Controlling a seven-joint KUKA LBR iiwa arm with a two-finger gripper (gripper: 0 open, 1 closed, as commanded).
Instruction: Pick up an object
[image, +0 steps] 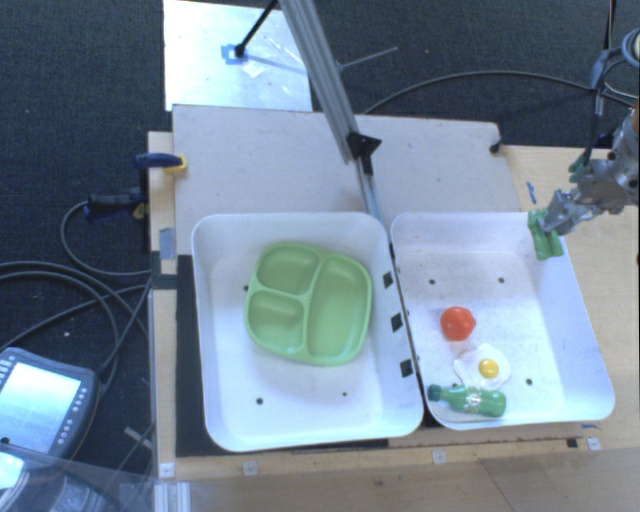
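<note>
Over the right bin's (575, 300) far right rim, gripper (548, 238) angled down, fingers clamped on a green object (545, 240).

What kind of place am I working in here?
Likely a robot lab test bench: two white bins holding toy food like a fried egg, cables across dark carpet, and a teach pendant.
</note>
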